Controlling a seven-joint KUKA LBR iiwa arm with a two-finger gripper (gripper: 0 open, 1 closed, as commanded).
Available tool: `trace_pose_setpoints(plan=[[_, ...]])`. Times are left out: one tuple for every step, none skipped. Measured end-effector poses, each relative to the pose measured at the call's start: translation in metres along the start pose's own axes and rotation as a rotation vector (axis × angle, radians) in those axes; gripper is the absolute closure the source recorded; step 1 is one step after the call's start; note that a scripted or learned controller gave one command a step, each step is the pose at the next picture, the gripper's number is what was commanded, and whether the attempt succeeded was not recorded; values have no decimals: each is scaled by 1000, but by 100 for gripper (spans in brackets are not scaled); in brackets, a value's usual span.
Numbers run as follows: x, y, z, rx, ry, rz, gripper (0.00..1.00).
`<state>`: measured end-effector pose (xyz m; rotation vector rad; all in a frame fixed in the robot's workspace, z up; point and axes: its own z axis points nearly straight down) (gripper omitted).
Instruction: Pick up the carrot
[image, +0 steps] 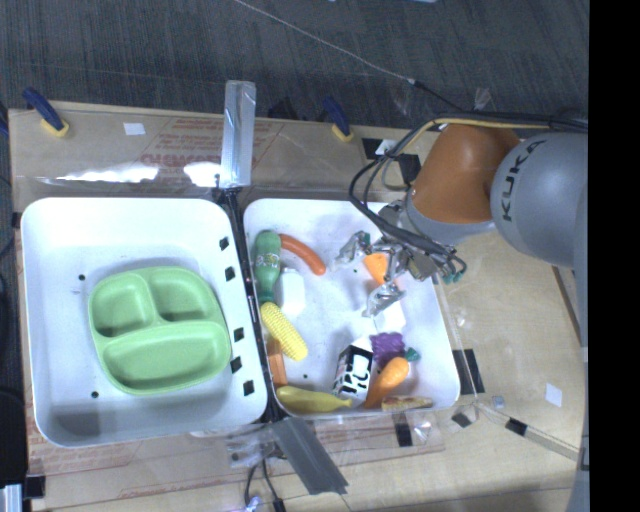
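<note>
Carrot (392, 373), as I judge it, lies at the right bin's (330, 210) front, beside something purple. The arm (540, 195), lettered KUKA, hangs the gripper (372, 270) farther back by a small orange piece; open or closed, I cannot tell. Approach stage: next, shift forward over the carrot.

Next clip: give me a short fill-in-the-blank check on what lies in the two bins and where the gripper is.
1. The green divided plate lies in the ____ bin.
2. The gripper is over the ____ bin.
3. The corn cob in the right bin is ____ in colour.
4. The small item between the gripper's fingers is ____ in colour.

Missing words: left; right; yellow; orange
</note>
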<state>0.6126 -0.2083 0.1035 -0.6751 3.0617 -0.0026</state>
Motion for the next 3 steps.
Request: trace_pose_setpoints(plan=[[-2,0,-11,3,-4,-3,100],[24,9,-138,10,-7,59,100],[-12,33,-82,-3,9,575,100]])
